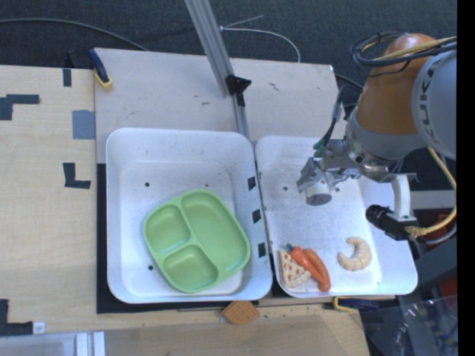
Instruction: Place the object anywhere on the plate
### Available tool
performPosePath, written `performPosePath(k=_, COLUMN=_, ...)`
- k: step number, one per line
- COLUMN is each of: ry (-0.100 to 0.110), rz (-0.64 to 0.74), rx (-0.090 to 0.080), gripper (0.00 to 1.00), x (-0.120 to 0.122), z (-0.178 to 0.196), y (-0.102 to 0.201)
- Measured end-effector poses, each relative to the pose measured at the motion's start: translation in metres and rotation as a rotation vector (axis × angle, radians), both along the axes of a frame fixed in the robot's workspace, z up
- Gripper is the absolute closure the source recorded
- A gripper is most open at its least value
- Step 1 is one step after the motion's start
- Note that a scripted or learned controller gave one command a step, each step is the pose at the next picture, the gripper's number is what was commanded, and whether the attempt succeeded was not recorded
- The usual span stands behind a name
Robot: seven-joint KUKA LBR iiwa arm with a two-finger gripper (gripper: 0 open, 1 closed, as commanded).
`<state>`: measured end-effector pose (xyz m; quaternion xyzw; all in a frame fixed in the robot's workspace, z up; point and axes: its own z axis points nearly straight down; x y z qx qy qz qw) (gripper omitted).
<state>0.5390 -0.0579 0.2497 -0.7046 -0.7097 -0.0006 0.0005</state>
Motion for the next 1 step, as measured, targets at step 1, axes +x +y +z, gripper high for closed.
performPosePath(k=1, ry=0.001, rz=0.000, rx=0.000, gripper=1.00, x=0.0345, z=-0.0032, y=0.0503)
